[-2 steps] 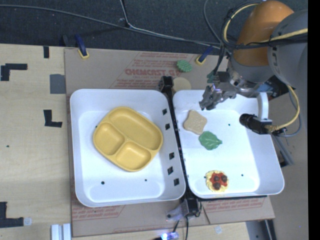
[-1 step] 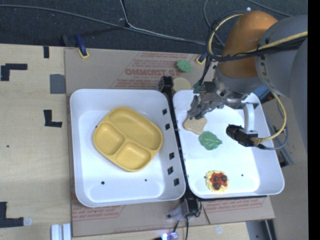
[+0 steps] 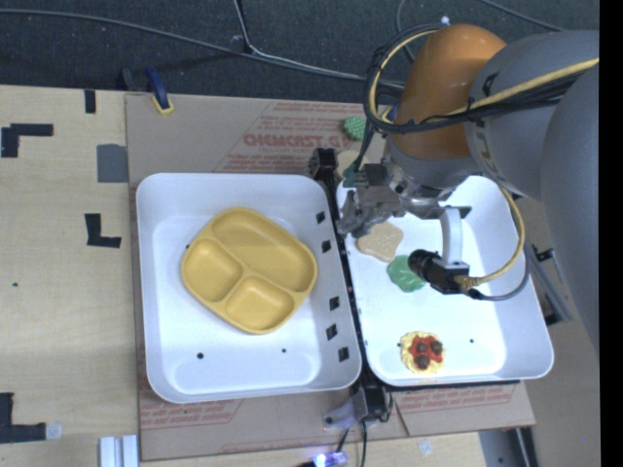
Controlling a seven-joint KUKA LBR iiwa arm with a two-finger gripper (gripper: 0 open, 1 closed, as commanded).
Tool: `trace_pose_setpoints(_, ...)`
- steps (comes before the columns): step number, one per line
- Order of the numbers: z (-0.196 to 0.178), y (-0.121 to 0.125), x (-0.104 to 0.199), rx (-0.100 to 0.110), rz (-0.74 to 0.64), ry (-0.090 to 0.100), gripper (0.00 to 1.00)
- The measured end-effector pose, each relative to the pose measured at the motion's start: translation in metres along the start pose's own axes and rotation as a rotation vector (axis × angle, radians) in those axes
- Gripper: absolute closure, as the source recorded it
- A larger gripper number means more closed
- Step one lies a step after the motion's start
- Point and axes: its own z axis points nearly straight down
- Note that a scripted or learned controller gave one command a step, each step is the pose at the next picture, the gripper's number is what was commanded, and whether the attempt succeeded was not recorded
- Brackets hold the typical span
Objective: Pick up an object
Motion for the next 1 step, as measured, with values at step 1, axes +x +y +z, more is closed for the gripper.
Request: trace_pose_setpoints(1,0.01,-0.0201,0.0591,0.001,-0.001,0.0,1.0)
